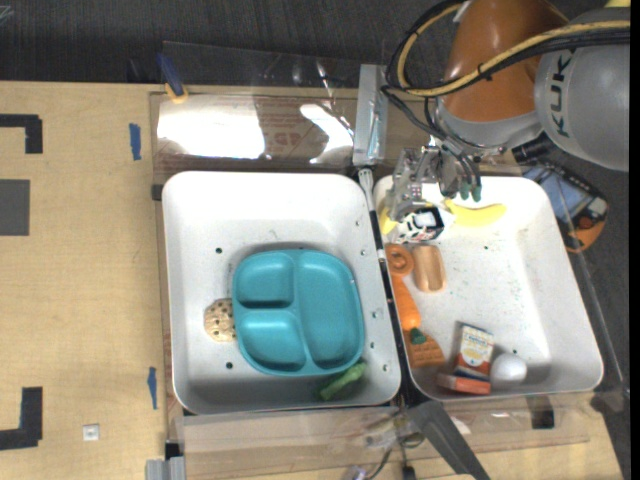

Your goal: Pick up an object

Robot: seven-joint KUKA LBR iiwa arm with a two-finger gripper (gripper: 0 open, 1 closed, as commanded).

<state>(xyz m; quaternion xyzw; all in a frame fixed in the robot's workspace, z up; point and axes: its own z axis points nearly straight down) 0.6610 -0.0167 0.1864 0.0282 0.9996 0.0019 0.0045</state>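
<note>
My gripper (pixel 412 196) hangs over the far left corner of the right bin (pixel 560 298), below the orange band of the arm. Right under it lies a small black and white object (pixel 426 226), with a yellow banana (pixel 478 212) just to its right. Whether the gripper touches either one I cannot tell. Nearer the front along the bin's left wall lie a small brown ring (pixel 399 260), a tan cylinder (pixel 429 268) and an orange carrot (pixel 406 306).
The right bin's front holds a small carton (pixel 475 346), a white ball (pixel 509 369), a red flat piece (pixel 462 381) and a green-topped item (pixel 424 350). The left bin (pixel 200 208) holds a teal divided plate (pixel 297 310), a cookie (pixel 219 319) and a green item (pixel 344 381).
</note>
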